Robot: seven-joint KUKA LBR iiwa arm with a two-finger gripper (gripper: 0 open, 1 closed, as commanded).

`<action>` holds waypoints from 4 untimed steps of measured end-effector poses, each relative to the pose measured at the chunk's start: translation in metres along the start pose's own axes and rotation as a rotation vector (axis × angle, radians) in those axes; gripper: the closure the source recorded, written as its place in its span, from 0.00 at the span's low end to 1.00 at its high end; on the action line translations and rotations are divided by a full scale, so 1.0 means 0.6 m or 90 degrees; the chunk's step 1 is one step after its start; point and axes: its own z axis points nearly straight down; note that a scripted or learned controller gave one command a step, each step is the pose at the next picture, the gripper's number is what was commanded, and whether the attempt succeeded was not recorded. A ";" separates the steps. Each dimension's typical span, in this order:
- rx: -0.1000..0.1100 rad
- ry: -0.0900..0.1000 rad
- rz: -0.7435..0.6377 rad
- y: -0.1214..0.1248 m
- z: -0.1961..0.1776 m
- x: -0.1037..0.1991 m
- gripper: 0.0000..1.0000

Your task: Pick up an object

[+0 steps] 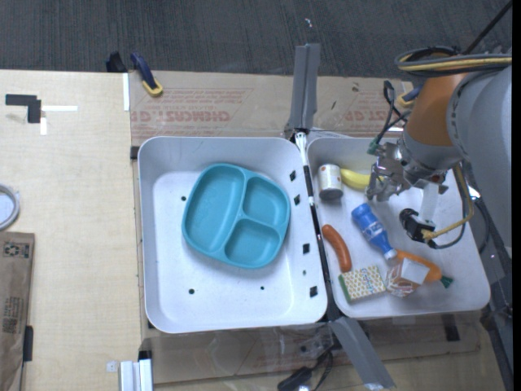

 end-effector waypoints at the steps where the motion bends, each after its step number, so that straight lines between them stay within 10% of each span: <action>1: 0.000 0.000 0.000 0.000 0.000 0.000 0.00; 2: 0.000 -0.001 -0.001 0.000 -0.016 -0.001 1.00; 3: 0.000 -0.001 -0.001 0.000 -0.015 -0.001 0.00; 4: 0.000 -0.001 -0.002 0.000 -0.031 -0.002 1.00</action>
